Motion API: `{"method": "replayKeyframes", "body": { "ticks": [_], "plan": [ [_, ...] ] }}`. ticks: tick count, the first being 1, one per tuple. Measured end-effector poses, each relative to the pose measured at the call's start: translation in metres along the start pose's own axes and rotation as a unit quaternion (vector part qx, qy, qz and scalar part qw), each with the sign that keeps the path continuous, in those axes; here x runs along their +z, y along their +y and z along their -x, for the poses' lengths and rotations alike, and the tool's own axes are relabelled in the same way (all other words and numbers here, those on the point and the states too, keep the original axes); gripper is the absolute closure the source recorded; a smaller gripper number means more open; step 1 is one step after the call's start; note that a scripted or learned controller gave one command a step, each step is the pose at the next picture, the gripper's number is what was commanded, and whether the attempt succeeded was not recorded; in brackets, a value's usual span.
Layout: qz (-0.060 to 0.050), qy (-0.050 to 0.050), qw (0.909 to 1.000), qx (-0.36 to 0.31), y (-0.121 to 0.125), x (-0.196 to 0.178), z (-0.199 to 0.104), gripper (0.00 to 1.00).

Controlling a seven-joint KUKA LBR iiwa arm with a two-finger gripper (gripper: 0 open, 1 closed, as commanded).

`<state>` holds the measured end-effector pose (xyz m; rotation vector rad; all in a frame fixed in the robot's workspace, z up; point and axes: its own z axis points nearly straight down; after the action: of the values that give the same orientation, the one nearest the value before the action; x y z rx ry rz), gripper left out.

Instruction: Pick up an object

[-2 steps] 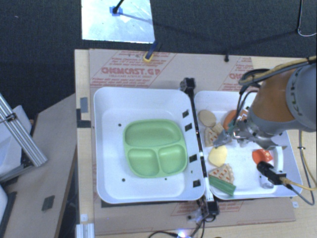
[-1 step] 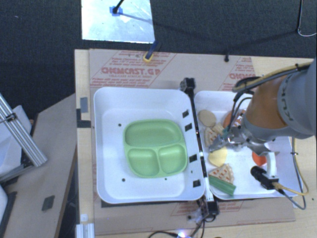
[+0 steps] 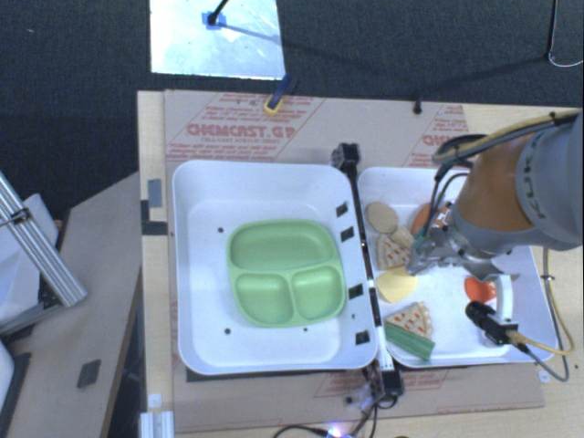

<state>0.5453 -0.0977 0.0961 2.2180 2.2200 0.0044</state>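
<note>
Grey arm [image 3: 538, 190] with orange band seen reaching in from right, bent down over right bin [image 3: 534, 340]. Gripper [image 3: 422, 261] lowered among food pieces near divider between bins; finger opening cannot be told, nothing seen gripped. Yellow round piece [image 3: 397, 286] just below gripper, waffle-like piece [image 3: 393, 250] just left of it, tan disc [image 3: 382, 217] up-left. Triangular piece [image 3: 410, 318] and green block [image 3: 408, 341] lie further below. Orange piece [image 3: 479, 289] at right is partly covered. Left bin [image 3: 196, 336] holds green divided tray [image 3: 285, 272], open room around it.
</note>
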Motion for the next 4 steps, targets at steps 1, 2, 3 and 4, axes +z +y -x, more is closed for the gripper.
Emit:
{"method": "replayKeyframes", "body": {
  "ticks": [1,2,3,4],
  "plan": [
    [0.000,0.000,1.0000,-0.001,0.001,-0.043,-0.001,1.00],
    [0.001,0.000,1.0000,-0.001,-0.002,-0.087,0.000,1.00],
    [0.001,0.000,1.0000,-0.002,0.000,-0.131,0.000,1.00],
    [-0.002,0.002,1.0000,-0.004,-0.004,-0.122,-0.057,1.00]
  ]
}}
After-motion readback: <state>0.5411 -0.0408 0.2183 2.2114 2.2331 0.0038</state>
